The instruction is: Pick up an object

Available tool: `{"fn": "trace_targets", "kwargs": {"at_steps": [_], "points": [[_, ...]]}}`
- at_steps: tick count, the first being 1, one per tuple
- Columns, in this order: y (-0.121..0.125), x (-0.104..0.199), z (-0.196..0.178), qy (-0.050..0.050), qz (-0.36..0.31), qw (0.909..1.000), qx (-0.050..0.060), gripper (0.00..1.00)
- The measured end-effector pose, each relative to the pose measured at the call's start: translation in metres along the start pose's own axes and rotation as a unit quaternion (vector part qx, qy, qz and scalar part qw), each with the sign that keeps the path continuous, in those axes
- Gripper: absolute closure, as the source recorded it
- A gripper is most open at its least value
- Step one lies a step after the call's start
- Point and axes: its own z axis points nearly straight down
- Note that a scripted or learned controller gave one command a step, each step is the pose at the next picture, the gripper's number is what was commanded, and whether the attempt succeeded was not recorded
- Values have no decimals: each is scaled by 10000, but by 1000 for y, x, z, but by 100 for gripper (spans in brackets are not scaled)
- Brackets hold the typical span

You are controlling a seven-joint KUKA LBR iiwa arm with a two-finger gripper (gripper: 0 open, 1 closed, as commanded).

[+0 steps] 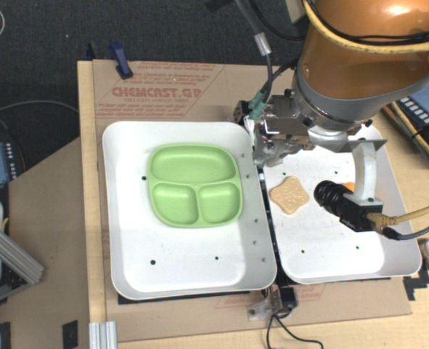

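Two shallow white bins sit side by side on a brown board, the left bin and the right bin touching along their inner rims. In the left bin lies a pale green divided plate, flat and face up, with one large compartment toward the far side and two smaller ones toward the near side; its long axis runs roughly left to right across the bin, tilted a little. In the right bin, close to the shared rim, lies a small tan cracker-like piece, roughly square with scalloped edges, flat on the bin floor and turned so that its corners point toward the far, near, left and right sides like a diamond; it has no clear long axis. The arm, grey with a broad orange band, reaches in from the right and hangs over the far part of the right bin. The gripper sits at the far end of the shared rim, just beyond the tan piece and apart from it; its fingers are hidden by the wrist body, so whether it is wide or narrow I cannot tell. A black cylindrical part on the wrist bracket hangs just right of the tan piece.
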Motion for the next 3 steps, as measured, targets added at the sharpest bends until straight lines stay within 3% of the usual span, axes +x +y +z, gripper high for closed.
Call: {"fn": "trace_targets", "kwargs": {"at_steps": [1,2,3], "points": [[14,98,42,-3,-55,10000,49,100],[0,66,116,-29,12,10000,75,100],[0,-24,38,-6,36,10000,-27,100]]}}
